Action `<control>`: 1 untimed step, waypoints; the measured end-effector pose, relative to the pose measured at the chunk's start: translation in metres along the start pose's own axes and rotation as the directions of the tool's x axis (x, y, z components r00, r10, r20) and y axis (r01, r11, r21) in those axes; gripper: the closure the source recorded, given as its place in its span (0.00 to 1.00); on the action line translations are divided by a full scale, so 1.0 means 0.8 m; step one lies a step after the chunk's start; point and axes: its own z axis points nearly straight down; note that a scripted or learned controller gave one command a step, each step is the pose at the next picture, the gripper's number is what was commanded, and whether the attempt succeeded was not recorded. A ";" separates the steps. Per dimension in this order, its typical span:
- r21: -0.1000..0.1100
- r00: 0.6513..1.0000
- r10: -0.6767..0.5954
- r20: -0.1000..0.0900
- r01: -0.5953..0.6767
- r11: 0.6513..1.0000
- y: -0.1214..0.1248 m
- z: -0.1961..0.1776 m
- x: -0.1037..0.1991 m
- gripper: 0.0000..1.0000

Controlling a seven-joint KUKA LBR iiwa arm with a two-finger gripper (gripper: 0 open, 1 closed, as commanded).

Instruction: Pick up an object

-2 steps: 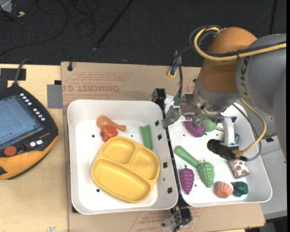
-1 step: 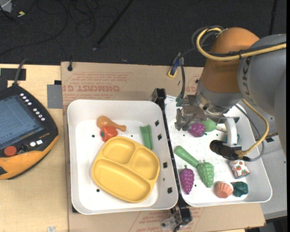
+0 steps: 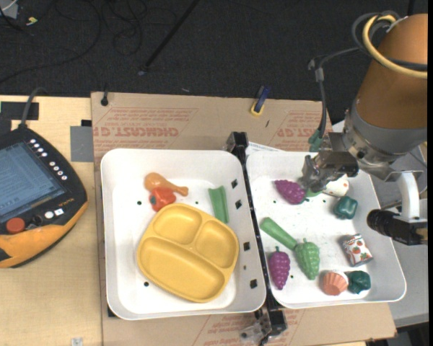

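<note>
While the gripper (image 3: 319, 176) hangs low over the far edge of the right bin (image 3: 397, 283), whether it is spread, pressed together or pinching anything cannot be told. Just beside it toward the bin's left wall lies a purple grape bunch (image 3: 291, 191), and a small white piece (image 3: 338, 187) sits against its other side. Further along the right edge rest a dark green piece (image 3: 346, 207) and a small red-and-white carton (image 3: 356, 250). Near the front edge lie a second purple grape bunch (image 3: 278, 267), a green vegetable (image 3: 294, 245), a pink shell-like piece (image 3: 333, 282) and a teal piece (image 3: 359, 282). The left bin (image 3: 119, 186) carries a yellow divided plate (image 3: 187, 251), an orange drumstick (image 3: 163, 184) and a green stalk (image 3: 219, 204).
</note>
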 end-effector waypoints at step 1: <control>0.007 1.000 -0.004 0.000 0.004 1.000 -0.054 -0.043 0.037 1.00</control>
